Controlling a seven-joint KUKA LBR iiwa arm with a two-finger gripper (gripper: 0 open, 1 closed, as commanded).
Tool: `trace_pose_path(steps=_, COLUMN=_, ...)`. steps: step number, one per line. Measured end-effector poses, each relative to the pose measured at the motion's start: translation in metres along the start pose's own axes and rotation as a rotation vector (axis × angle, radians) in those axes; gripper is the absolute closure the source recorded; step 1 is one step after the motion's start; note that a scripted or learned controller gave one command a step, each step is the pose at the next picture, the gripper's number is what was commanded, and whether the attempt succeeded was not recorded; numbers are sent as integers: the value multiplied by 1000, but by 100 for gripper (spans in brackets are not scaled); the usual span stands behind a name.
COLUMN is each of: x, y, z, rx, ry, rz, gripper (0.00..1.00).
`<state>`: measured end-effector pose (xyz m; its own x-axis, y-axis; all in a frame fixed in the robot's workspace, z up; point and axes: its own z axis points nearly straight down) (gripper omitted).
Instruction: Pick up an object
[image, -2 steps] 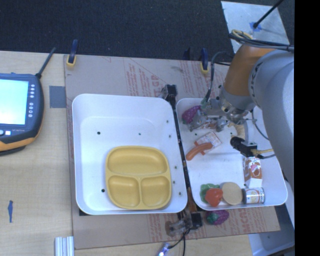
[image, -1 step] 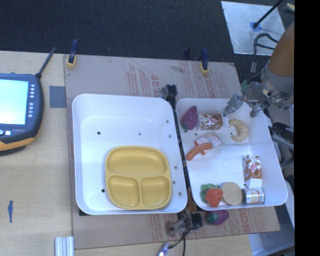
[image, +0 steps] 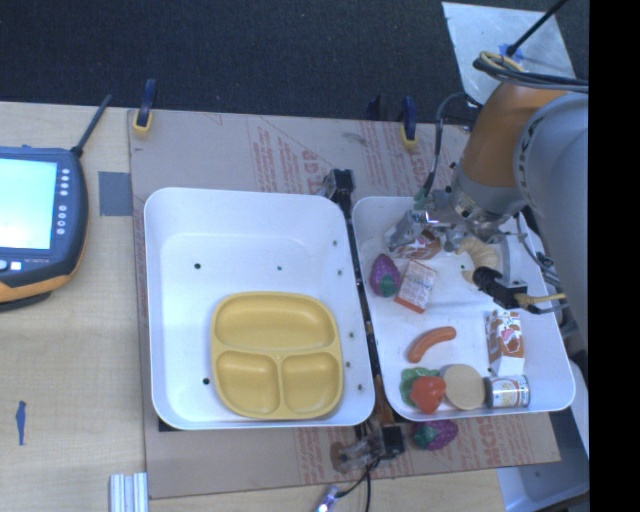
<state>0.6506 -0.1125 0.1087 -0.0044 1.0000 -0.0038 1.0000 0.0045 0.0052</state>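
Note:
My gripper (image: 428, 232) hangs low over the far end of the right bin (image: 545, 405), under the grey arm with its orange band. Just in front of it lie a purple eggplant-like toy (image: 384, 274) and a white and red packet (image: 416, 286). A small reddish-brown item (image: 432, 243) sits right under the gripper, partly hidden. Farther toward the front lie an orange sausage (image: 431, 343), a red and white carton (image: 506, 338), a small can (image: 511, 392), a tan disc (image: 464, 387) and a red and green vegetable (image: 423, 391).
The left bin (image: 180, 240) holds a yellow divided plate (image: 277, 355). A purple toy (image: 436, 434) lies outside the right bin at its front edge. A tablet-like controller (image: 35, 220) rests on the bench at far left. Blue clamps hold the cardboard at the back.

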Motion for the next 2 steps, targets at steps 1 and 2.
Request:
trace_pose_path(steps=1, x=0, y=4, z=-16, rx=-10, ry=-1, rz=-4, gripper=100)
trace_pose_path(steps=2, x=59, y=-43, z=-85, rx=8, ry=5, rz=-1, gripper=100)
